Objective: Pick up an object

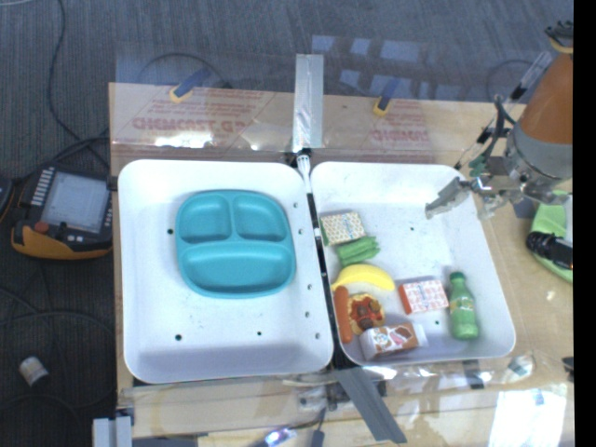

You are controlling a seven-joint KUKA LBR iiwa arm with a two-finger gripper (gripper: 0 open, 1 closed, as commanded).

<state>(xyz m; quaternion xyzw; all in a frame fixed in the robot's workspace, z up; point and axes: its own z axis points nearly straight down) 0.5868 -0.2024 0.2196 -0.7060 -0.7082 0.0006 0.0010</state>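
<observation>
**Pincer spread and holding nothing above right bin's far corner**

Pincer (pixel 463 196) hangs over the far right part of the right bin (pixel 410 180), its fingers spread apart with nothing between them. Lower in that bin lie the objects: a green bottle (pixel 461 306) by the right wall, a red-and-white box (pixel 424 296) beside it, a banana (pixel 362 277), a green vegetable (pixel 358 249), a patterned packet (pixel 341 225), and a small carton (pixel 391 339) near the front edge. A blue divided plate (pixel 235 242) sits in the left bin (pixel 149 343).
</observation>
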